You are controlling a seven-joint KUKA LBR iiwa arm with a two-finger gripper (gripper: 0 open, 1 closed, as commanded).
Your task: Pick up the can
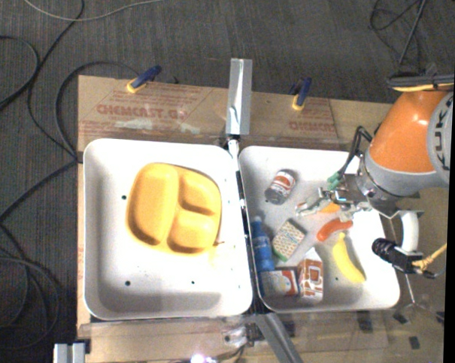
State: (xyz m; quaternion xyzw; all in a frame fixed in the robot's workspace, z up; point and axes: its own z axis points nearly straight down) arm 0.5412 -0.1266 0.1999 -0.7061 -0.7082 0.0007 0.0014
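Clutter crowds the right bin (379, 165), where the can (281, 185) lies on its side, apart from the claw (333, 202), whose opening cannot be told, hovering nearby.

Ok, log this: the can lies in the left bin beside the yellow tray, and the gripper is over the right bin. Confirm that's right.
Not quite. The camera view shows the can lying in the right bin, not the left; the yellow tray sits alone in the left bin. The gripper is over the right bin, as you said.
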